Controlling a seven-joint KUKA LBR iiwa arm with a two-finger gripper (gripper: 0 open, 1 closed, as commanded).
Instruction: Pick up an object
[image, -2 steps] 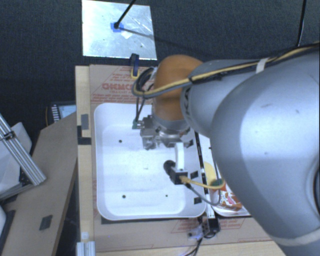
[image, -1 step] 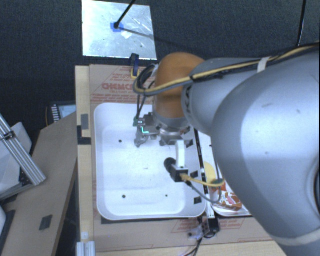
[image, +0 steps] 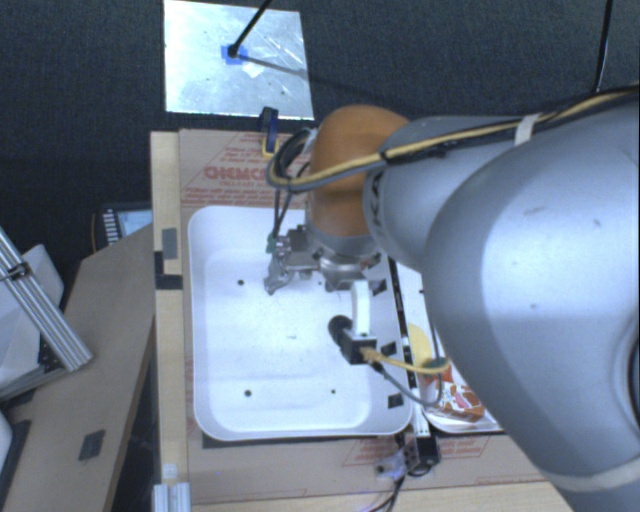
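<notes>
We saw the gripper low over the left bin at frame centre, could not tell its state, and judged it might close on nothing, since the objects lay lower right beneath the arm.

Arm is a chunky smooth grey thing, rounded casings, kinda matte-shiny. There's an orange band just above the wrist, domed like a ball. Yellow and black cables run along the top, strapped down with a pale tie. Wrist end is bare metal bracketry, with a black cylindrical bit and more yellow wire hanging off it.
</notes>
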